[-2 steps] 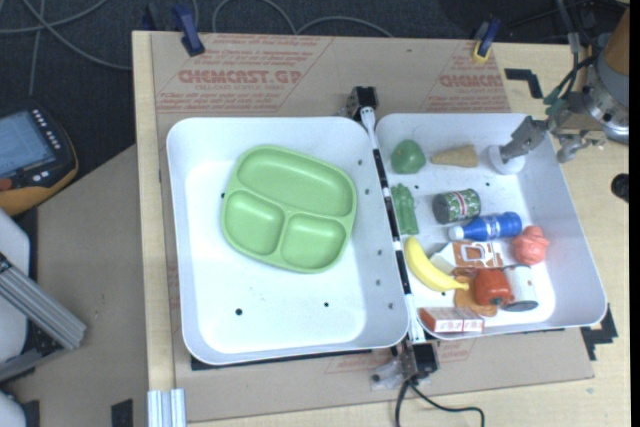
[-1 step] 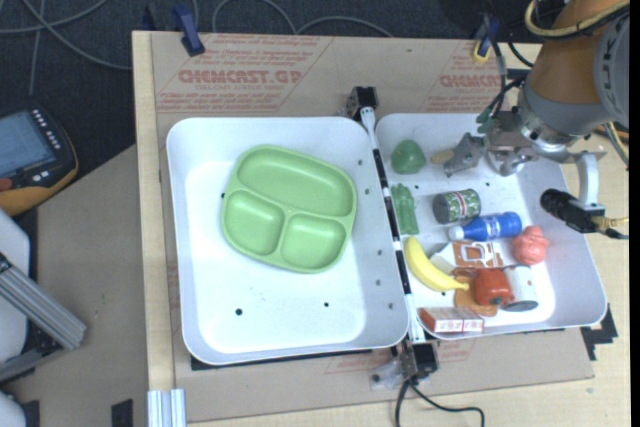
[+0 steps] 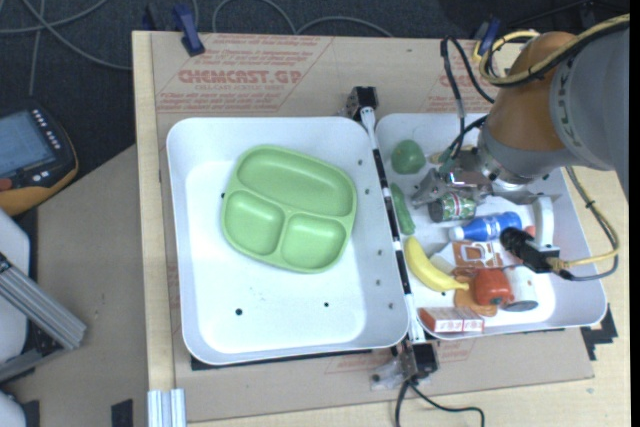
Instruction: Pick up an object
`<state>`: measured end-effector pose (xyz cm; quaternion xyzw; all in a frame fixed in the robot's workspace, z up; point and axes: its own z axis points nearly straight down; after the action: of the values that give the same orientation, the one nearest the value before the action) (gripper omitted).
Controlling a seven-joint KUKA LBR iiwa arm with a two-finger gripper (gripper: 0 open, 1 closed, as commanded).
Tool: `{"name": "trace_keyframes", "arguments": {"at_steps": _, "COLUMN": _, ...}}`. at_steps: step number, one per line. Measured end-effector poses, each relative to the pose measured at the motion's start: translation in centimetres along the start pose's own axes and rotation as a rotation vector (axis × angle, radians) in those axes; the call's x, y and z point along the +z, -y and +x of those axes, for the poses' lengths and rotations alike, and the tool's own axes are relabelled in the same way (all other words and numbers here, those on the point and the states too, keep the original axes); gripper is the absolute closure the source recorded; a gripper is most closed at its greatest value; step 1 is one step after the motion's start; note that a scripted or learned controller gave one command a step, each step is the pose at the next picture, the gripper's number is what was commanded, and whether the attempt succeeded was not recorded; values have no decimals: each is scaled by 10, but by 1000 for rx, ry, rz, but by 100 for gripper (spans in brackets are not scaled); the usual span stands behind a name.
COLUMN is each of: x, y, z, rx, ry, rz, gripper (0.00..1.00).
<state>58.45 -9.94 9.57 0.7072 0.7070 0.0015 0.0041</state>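
Note 2 white bins: your left bin point(image 3: 200, 245) carries a green divided plate point(image 3: 288, 208). The arm point(image 3: 545, 105) hangs over your right bin point(image 3: 575, 300). Its gripper point(image 3: 452, 183) sits low among the clutter, just above a small can point(image 3: 457, 208); grip state cannot be told. Nearby lie a banana point(image 3: 432, 270), a blue bottle point(image 3: 490, 226), a green ball point(image 3: 407, 156), a red item point(image 3: 492, 287)

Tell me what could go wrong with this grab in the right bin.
The gripper is down among crowded items: the green can lies against the blue bottle, with the banana close by. It could well nudge neighbours or pinch two things. The can, lying on its side, might roll away from the fingers.
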Motion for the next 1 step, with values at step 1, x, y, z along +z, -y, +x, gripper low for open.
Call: {"name": "trace_keyframes", "arguments": {"at_steps": 1, "x": -10, "y": -1, "z": 0, "rx": 1, "ry": 2, "rz": -3, "gripper": 100}}
